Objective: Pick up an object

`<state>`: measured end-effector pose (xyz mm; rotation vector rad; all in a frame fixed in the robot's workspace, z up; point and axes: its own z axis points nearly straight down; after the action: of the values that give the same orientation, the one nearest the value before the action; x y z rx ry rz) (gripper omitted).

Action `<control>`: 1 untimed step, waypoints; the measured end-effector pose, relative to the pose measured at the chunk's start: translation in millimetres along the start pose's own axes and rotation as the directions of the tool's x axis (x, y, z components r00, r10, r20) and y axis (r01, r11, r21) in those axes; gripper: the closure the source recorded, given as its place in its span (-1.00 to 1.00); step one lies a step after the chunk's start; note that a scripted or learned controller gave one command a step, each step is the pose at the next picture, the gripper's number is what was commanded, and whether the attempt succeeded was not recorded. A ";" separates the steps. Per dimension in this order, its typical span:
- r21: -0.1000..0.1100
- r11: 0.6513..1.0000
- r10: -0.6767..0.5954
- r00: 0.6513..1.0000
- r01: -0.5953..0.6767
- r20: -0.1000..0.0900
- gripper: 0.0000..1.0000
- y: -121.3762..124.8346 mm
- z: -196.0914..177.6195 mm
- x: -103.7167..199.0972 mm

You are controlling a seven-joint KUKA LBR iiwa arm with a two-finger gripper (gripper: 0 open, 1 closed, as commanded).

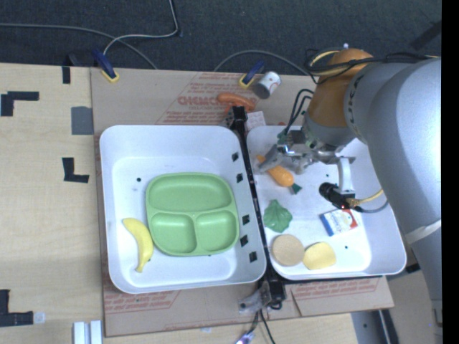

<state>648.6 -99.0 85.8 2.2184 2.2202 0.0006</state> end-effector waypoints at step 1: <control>0.001 1.000 0.000 1.000 0.000 0.000 -1.00 5.6 0.3 3.4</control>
<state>654.2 -95.5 85.5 2.2190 2.2211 -0.0002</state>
